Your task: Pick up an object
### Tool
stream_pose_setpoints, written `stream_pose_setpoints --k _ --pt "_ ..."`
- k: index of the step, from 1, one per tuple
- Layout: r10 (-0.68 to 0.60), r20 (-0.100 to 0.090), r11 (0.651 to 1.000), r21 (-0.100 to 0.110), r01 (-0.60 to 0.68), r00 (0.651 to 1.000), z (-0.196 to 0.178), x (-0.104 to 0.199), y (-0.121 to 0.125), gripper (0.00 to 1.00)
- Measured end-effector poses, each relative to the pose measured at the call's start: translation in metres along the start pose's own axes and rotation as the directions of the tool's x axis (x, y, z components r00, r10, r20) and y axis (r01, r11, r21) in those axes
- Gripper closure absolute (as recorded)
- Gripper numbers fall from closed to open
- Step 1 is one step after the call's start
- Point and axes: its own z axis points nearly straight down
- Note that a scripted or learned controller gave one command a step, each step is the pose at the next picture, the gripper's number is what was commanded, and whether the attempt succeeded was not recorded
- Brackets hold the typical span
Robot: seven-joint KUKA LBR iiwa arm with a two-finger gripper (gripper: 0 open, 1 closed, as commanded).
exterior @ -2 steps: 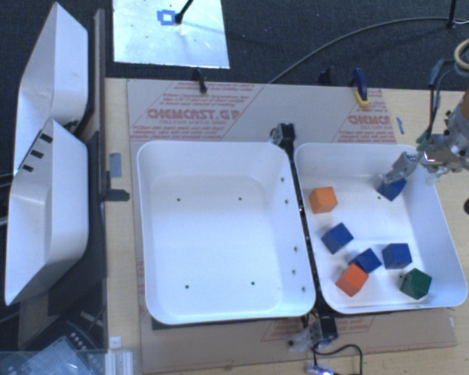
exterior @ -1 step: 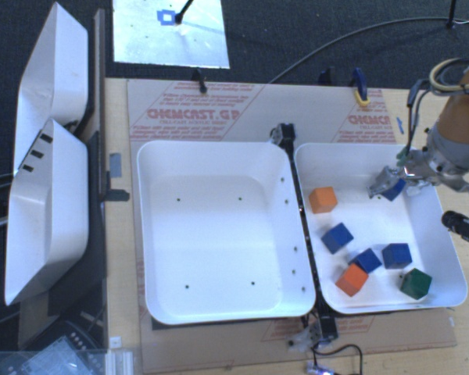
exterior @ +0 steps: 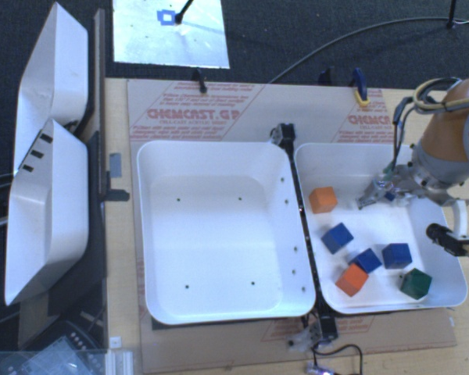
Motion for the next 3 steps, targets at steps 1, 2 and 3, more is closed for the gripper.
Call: stream_pose_setpoints --k 1,2,3 --pt "0.000 0.002 1.000 -0.006 0.000 1.000 -0.014 -0.001 0.002 1.00" --pt "-0.001 0.002 1.000 -0.008 0.001 1.000 -0.059 0.005 -0.001 1.00" --pt "0.000 0.003 1.000 -0.009 0.000 1.000 -0.119 -0.003 -0.002 1.00"
